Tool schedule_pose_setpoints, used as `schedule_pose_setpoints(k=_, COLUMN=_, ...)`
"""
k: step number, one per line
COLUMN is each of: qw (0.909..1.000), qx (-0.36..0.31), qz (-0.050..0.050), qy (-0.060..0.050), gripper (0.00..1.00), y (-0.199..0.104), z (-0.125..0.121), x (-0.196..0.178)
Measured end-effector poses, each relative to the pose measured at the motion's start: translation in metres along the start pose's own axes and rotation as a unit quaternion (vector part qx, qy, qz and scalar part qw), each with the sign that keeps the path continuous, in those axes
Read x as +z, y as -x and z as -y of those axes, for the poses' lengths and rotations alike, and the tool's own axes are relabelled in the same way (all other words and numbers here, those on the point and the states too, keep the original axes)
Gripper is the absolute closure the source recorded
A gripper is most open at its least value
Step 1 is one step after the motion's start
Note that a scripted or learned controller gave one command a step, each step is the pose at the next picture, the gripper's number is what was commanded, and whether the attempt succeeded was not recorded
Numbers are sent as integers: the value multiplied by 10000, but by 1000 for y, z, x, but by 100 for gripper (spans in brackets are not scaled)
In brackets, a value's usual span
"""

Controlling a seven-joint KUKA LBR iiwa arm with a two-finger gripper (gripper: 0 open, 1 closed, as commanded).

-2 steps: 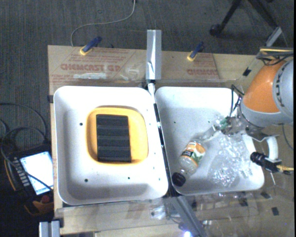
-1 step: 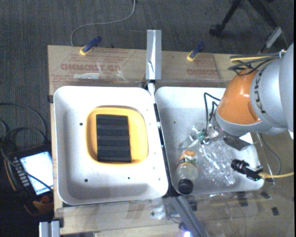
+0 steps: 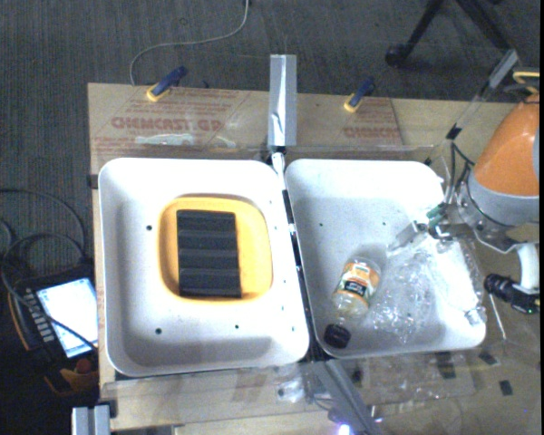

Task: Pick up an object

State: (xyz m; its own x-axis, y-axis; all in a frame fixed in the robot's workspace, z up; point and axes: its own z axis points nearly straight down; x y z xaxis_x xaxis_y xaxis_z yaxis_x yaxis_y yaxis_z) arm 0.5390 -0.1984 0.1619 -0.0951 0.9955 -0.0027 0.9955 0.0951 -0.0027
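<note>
End effector [image 3: 435,220] indistinct beside bottle [image 3: 354,288]

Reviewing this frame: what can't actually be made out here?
- Gripper: small and blurred at the right bin edge; finger state unreadable.
- Clear plastic item: transparent against the white bin, so outline and identity unclear.
- Bottle label: too small to read.
- Arm: cut off by the right edge.

One fixed camera looks down from above at a slant, far enough back to frame the whole tabletop [image 3: 109,107] and some floor at 12 o'clock. The left bin [image 3: 127,333] sits toward 9 o'clock, the right bin [image 3: 344,188] toward 3, where the arm [image 3: 512,166] enters.
</note>
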Motion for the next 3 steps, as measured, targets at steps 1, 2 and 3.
schedule_pose_setpoints(k=1, qw=9959, qx=-901, qz=28, qy=115, gripper=0, y=-41, z=8, x=69)
schedule_pose_setpoints(k=2, qw=9981, qx=-608, qz=2, qy=12, gripper=0, y=-17, z=-12, x=-19)
schedule_pose_setpoints(k=3, qw=9997, qx=236, qz=-14, qy=2, gripper=0, y=-2, z=12, x=0)
